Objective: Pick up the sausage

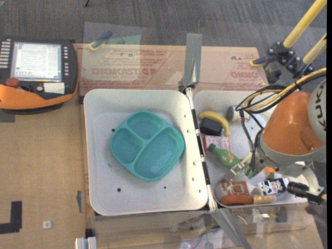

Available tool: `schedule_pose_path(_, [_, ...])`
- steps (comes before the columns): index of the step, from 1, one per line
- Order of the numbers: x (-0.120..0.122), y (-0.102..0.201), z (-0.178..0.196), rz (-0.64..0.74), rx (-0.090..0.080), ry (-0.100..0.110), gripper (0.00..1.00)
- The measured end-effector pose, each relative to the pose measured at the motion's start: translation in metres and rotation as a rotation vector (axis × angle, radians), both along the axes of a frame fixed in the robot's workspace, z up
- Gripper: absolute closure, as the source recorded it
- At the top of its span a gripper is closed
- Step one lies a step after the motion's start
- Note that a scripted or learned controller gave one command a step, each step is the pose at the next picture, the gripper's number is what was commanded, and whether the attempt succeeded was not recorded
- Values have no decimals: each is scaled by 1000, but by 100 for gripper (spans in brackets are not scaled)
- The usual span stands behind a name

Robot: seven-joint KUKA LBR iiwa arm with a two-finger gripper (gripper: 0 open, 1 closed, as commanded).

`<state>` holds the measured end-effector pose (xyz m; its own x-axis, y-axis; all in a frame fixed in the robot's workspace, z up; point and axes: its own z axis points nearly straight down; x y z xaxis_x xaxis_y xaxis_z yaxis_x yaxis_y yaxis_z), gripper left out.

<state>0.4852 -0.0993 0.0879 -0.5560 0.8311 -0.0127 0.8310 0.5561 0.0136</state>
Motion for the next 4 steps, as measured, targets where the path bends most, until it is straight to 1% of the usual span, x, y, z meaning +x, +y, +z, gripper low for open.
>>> schedule_pose_path(2, [-1,0,0,0,0,2,0])
schedule_pose_path(3, [0,0,8,-1,2,3,100])
schedule_pose_path(4, [32,48,95,-112,4,18,100])
